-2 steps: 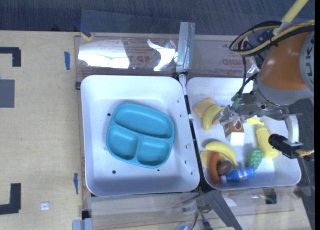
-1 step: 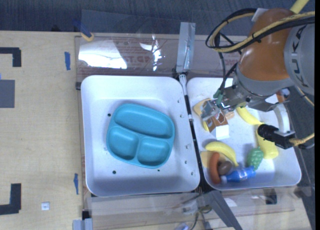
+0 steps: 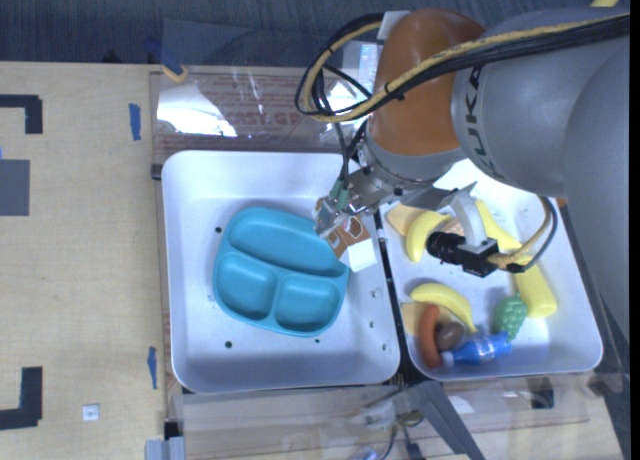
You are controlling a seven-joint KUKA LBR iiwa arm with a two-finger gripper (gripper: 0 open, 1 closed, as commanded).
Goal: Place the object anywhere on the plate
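A light blue plate (image 3: 275,270) with three compartments lies in the left white bin (image 3: 190,348), slightly right of its middle. My gripper (image 3: 340,216) hangs at the plate's upper right edge, close to the wall between the two bins. A small brown object with a white label (image 3: 350,238) sits between its fingers, just above the plate's right rim. The grey arm with its orange band (image 3: 430,78) covers the bins' back right part.
The right bin (image 3: 580,348) holds two bananas (image 3: 445,298), a long yellow piece (image 3: 535,288), a green item (image 3: 512,316), a blue bottle (image 3: 480,351) and a red-brown item (image 3: 430,333). A black fitting (image 3: 460,248) and yellow cables hang off the arm.
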